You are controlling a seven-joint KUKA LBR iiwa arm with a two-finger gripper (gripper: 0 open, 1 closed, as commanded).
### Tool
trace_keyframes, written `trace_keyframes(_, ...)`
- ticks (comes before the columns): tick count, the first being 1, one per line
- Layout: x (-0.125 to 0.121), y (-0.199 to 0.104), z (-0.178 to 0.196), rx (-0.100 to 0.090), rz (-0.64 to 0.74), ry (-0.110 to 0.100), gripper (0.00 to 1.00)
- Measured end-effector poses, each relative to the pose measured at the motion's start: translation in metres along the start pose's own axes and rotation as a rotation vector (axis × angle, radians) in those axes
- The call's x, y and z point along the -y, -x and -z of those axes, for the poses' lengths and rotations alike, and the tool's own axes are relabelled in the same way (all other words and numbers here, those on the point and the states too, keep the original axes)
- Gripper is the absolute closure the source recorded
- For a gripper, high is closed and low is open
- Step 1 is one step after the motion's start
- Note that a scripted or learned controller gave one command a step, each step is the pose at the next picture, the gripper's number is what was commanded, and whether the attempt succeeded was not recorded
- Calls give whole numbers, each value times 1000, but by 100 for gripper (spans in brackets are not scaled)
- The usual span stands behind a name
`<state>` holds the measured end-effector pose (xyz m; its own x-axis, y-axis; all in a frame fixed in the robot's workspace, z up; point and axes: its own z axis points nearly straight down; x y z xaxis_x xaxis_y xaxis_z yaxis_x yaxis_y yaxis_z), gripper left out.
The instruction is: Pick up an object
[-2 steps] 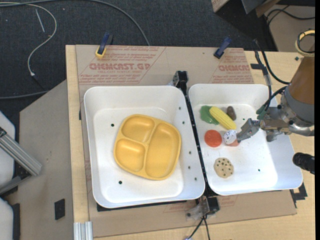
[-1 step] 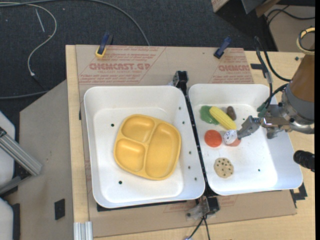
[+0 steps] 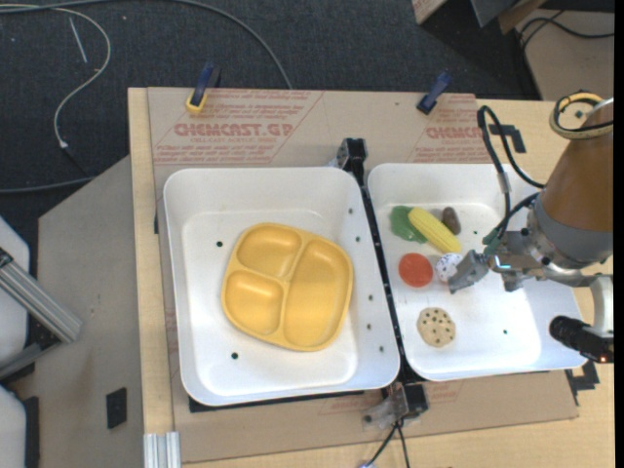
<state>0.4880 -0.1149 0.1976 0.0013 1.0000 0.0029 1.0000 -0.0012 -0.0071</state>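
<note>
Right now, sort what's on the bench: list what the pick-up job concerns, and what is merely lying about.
Job in hand:
- grey end effector
- red round tomato toy
- yellow corn cob toy
- round chocolate-chip cookie toy
- green leafy toy
- small brown lump
- right white bin

Lying about:
- yellow sectioned plastic plate
- left white bin
- blue clamps

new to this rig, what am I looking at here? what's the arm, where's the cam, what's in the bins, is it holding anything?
One fixed camera looks down at a slant on a bench. The grey arm with an orange band reaches in from the right; its claw hangs low over the right bin. That bin holds a corn cob on a green piece, a small brown item, a red tomato, a cookie and a small white object right beside the claw. The left bin holds a yellow divided plate. Nothing is visibly between the claw's tips.
</note>
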Motion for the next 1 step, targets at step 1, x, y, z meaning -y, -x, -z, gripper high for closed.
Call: trace_keyframes(1, -6, -3, -43, 0, 1, 2, 0)
